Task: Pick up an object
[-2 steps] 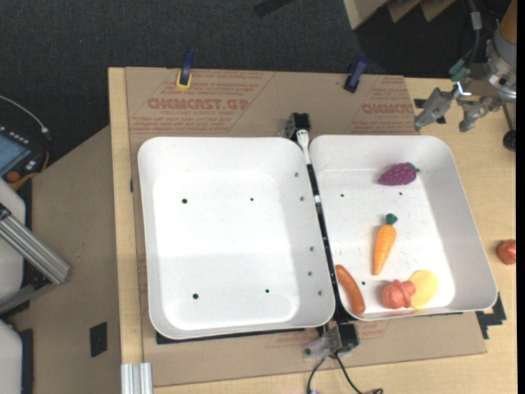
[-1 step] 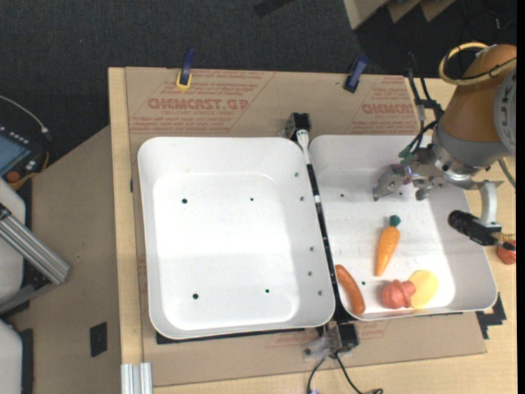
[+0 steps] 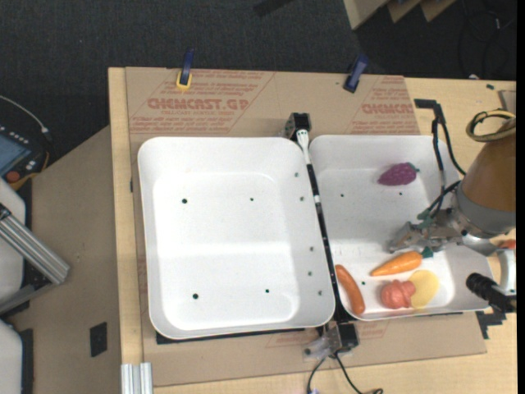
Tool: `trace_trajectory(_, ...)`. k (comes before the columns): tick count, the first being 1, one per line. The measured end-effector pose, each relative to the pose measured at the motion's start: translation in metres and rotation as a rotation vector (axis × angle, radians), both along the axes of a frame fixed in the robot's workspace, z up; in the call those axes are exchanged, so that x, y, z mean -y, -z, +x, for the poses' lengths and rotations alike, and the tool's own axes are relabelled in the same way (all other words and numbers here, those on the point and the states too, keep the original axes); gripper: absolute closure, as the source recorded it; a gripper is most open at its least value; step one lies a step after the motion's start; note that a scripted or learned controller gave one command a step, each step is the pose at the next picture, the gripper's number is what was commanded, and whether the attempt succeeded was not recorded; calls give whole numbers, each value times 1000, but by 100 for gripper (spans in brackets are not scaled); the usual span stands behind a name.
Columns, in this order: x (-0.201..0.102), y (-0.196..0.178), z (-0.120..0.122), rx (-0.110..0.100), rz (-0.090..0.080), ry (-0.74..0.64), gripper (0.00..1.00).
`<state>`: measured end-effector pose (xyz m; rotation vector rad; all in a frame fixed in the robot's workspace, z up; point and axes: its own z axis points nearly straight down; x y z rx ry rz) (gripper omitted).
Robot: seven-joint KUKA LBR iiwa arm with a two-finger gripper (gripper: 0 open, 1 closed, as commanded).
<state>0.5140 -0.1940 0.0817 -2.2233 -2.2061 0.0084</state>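
My gripper [image 3: 404,238] hangs low over the right bin [image 3: 353,158], near its right side, with its grey fingers [image 3: 399,244] pointing left and standing open. Nothing lies between them. Just below the gripper an orange carrot [image 3: 397,263] lies on the bin floor. A purple bunch of grapes [image 3: 397,173] rests toward the bin's back. At the front sit a pink lumpy piece [image 3: 395,294] and a yellow piece [image 3: 425,287], touching each other. A red sausage-like piece [image 3: 350,290] lies against the bin's left front wall.
The left bin [image 3: 156,220] stands beside the right one, their rims meeting at a black divider [image 3: 314,195]. The arm's orange band [image 3: 495,175] and grey wrist overhang the right bin's right wall. A black cable [image 3: 437,138] runs along the back right corner.
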Motion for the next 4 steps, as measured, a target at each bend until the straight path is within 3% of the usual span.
trace_trajectory(1, -2, -13, 6, 13, -5, -6, 100)
trace_trajectory(2, -135, -108, -18, 18, 1, -21, 100)
trace_trajectory(3, -206, -103, -4, 13, -3, -15, 100)
trace_trajectory(4, -201, -113, -4, 15, -4, -8, 100)
